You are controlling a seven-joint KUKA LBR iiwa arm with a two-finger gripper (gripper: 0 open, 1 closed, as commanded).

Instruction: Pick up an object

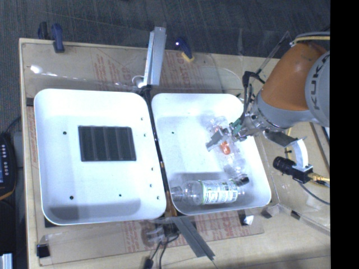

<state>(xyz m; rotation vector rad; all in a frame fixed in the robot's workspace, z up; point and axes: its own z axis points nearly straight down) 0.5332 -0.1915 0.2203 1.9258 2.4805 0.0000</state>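
My gripper (pixel 220 137) reaches in from the right, low over the upper middle of the right bin (pixel 168 116). It sits right over a small clear bottle with an orange patch (pixel 227 149) and a black cap, which lies slanting toward the bin's right wall. Crumpled clear plastic (pixel 215 121) lies just above the gripper. A larger clear bottle with a white label (pixel 208 192) rests on its side along the bin's near wall. Whether anything is held is hidden by glare and the clear plastic.
The left bin (pixel 50 150) holds a dark ridged rectangular block (pixel 106 143) near its middle. A metal bar (pixel 153 55) stands at the back between the bins. Blue clamps (pixel 57 37) grip the bench's far edge.
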